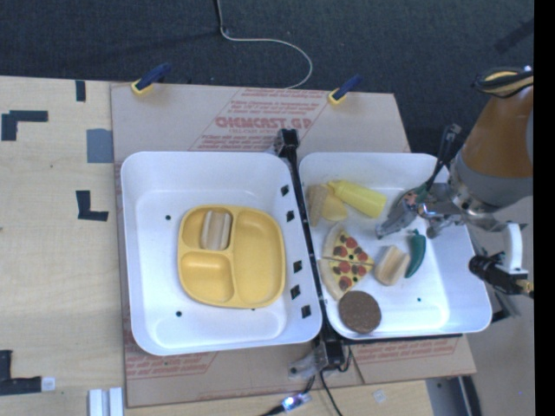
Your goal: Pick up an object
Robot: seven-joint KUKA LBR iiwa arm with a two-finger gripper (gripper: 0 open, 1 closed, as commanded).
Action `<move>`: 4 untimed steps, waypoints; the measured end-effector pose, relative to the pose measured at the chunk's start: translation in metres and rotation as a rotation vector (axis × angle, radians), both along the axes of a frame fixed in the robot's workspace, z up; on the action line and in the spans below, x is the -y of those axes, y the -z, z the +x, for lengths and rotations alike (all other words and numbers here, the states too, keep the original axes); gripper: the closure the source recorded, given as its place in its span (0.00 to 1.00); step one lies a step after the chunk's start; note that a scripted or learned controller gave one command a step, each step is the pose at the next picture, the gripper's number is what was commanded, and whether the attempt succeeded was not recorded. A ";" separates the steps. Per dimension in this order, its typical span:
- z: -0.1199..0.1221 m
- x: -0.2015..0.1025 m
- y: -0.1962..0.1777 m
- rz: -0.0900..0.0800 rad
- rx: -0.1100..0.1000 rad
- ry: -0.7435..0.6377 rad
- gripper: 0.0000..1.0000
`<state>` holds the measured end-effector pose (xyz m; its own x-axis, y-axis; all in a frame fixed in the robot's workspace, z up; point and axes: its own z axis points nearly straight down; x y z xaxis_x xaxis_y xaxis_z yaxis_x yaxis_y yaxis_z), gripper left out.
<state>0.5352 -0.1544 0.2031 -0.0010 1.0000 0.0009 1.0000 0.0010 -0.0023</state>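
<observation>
The bench [52,258] is carrying a cardboard sheet [260,124] with two white bins side by side. The left bin [147,180] is holding a yellow divided plate [251,267] near its middle, and a small tan roll [215,229] is lying in the plate's far left compartment.

The arm [499,146] is reaching in over the right bin [460,315] from its right edge. The gripper [401,217] is hanging low over the bin's middle, its dark fingers pointing toward the left edge; how far apart they are standing I cannot tell, and nothing is showing between them.

Toy food is lying in the right bin. A pizza slice [347,260] is sitting near the left edge, a yellow corn cob [360,198] toward the far edge with a pale yellow piece [323,203] just beside it, a brown cookie [359,311] at the near edge, a bread roll [390,264] beside the pizza, and a green pepper [417,254] just beside the roll, close under the gripper.
</observation>
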 end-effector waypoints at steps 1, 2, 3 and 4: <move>-0.011 -0.002 0.053 0.000 -0.004 0.000 0.00; -0.017 -0.003 0.114 -0.002 0.000 0.002 0.00; -0.016 -0.003 0.116 0.001 0.003 0.000 0.00; -0.014 -0.007 0.104 0.008 0.005 -0.003 1.00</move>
<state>0.5209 -0.1475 0.0986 -0.0039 1.0000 0.0091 1.0000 0.0038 0.0024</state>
